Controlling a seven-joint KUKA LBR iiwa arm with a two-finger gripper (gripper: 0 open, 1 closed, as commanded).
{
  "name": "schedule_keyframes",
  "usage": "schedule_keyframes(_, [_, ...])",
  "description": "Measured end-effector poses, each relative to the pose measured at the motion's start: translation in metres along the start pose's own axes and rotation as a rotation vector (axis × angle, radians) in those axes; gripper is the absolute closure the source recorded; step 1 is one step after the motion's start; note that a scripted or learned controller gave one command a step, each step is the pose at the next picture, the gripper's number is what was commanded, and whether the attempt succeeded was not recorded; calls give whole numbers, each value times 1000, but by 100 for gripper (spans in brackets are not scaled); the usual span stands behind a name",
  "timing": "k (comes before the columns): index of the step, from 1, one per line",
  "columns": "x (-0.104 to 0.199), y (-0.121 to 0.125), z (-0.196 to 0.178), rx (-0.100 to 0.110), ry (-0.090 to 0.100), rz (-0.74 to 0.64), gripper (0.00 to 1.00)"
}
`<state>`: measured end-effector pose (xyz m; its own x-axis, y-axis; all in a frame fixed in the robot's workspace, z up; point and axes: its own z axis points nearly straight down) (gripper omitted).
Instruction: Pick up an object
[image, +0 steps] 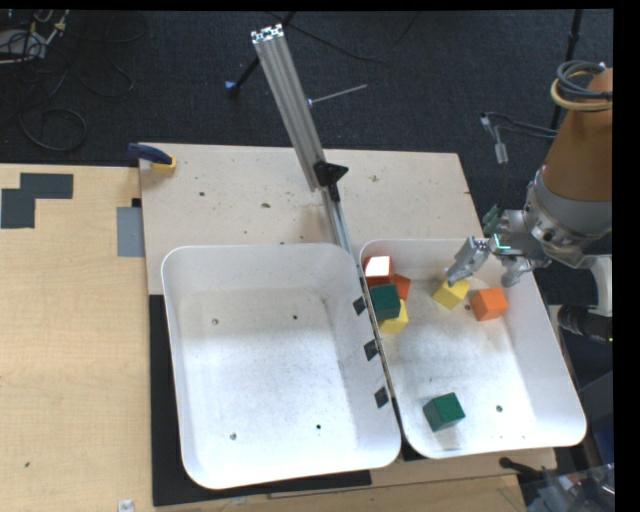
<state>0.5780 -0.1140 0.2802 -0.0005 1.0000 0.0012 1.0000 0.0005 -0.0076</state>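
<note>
- Yellow cube (450, 293) sits in the upper part of the right bin (560, 400), resting on the bin floor just beside the tip of my pincer.
- From my seat, the pincer (492, 263) hangs over the upper right of that bin, its two fingers spread apart: one finger (466, 262) slants down to the yellow cube and looks to touch its top corner, the other (517, 270) points toward the orange cube (488, 303).
- Nothing lies between the fingers, so I read the pincer as released and gripping nothing.
- The orange cube lies just beside the yellow one, on its right, near the bin's right wall.
- Along the left wall of the right bin I see a tight cluster: a white-topped block (377, 266), an orange block (400, 286) behind it, a dark green cube (384, 300) and a second yellow block (395, 319), all touching or nearly so.
- Another green cube (443, 410) stands alone near the front of the right bin, well apart from the rest.
- The left bin (200, 290) lies beside it on the bench (240, 190).
- The arm (580, 170) comes in from the right, grey at the wrist with the orange band above.
</note>
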Motion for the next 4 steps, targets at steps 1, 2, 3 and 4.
schedule_keyframes(1, [-1,1,-2,-5,-1,1,0])
schedule_keyframes(2, [3,2,42,0,0,1,0])
schedule_keyframes(3, [9,0,106,3,1,2,0])
schedule_keyframes(4, [10,4,151,1,0,5,0])
